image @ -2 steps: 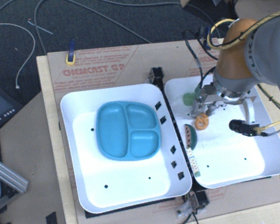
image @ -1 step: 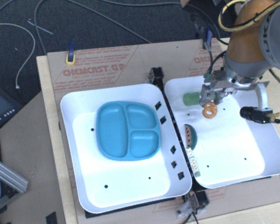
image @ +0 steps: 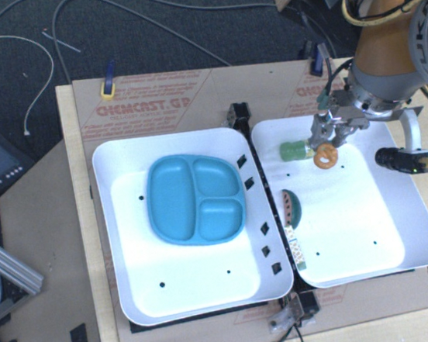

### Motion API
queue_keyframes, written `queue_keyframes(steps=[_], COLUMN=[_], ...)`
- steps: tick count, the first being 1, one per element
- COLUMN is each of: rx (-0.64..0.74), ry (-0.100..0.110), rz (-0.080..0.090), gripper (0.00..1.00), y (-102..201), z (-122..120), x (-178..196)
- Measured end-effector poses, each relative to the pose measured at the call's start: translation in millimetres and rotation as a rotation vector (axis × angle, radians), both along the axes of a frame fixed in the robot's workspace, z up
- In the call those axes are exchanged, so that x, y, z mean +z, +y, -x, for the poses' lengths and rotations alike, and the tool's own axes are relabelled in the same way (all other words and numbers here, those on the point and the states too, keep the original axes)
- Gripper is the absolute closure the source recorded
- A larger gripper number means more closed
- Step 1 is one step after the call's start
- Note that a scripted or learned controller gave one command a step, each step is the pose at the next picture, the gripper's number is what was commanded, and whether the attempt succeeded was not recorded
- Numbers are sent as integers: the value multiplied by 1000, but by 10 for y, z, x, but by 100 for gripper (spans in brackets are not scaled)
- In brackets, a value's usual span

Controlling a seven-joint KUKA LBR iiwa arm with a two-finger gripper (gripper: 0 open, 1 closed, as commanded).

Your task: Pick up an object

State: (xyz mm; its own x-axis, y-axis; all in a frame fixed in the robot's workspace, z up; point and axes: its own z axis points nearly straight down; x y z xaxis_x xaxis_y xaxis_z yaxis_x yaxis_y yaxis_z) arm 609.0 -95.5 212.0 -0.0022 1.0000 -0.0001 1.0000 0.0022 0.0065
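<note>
One gripper (image: 324, 142) hangs over an orange ring (image: 325, 159); its grip cannot be told.

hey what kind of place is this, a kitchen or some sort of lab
Most likely a robotics lab bench, not a kitchen: a grey arm reaches over two white bins, and loose cables trail across the dark floor.

Dark carpet (image: 178, 14), loose cables (image: 34, 49)
</note>
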Motion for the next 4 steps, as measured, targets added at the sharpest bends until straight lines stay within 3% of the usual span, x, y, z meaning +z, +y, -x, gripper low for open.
queue_keyframes(steps=[1, 4], rx=[-1, 4], ry=[1, 11], rz=[0, -3], gripper=[100, 100], y=[2, 1584], z=[-12, 494], x=[367, 137])
